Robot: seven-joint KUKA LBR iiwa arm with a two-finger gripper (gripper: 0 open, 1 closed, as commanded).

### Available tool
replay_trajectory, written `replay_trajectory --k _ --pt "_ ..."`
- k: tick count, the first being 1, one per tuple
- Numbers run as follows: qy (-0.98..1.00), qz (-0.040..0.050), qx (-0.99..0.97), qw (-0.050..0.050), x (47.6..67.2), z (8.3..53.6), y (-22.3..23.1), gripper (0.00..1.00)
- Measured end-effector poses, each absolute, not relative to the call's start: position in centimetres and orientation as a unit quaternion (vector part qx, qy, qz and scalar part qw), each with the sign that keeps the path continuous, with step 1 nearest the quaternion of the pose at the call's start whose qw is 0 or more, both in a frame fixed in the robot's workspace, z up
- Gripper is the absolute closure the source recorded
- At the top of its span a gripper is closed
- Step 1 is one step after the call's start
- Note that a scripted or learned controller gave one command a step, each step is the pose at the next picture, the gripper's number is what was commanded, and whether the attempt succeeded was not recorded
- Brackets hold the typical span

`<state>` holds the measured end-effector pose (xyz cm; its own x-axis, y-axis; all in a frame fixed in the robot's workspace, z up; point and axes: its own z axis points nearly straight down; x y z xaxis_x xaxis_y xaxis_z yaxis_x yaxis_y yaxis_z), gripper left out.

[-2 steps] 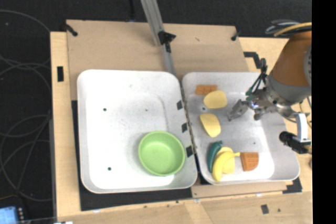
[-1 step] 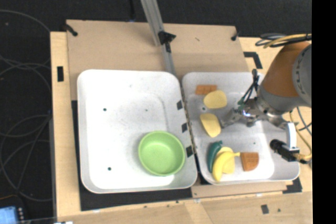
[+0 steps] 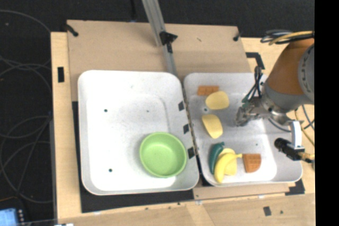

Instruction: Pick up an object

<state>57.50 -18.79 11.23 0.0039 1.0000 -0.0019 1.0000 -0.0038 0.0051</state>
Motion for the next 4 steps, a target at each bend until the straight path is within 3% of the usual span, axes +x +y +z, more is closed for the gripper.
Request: replay_trajectory --k 3,4 --pt "0.709 0.002 0.706 0.003 58.0 24.7 -19.2 1.0" --pt "0.71 0.0015 0.704 0.0 58.7 25.2 -13.1 1.0"
